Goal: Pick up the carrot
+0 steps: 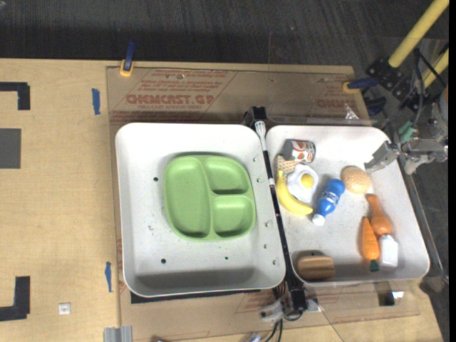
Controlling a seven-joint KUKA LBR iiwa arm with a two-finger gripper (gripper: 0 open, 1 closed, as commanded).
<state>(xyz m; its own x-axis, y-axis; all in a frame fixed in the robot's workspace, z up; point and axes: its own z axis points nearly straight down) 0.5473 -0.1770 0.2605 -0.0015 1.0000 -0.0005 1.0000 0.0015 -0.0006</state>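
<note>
The carrot [368, 239] is orange with a small green tip. It lies lengthwise near the right wall of the right bin [410, 262], towards the front. A second orange piece [378, 216] touches its upper end, and a white item [389, 251] lies against its right side. The gripper [380, 157] hangs over the bin's far right corner, well behind the carrot and apart from it, just right of a tan round piece [356, 179]. Nothing shows in its grasp.
The right bin also holds a small can [300, 150], a fried egg [305, 181], a banana [291, 199], a blue bottle [328, 199] and a brown block [315, 266]. A green divided plate [187, 219] lies in the left bin [135, 191].
</note>
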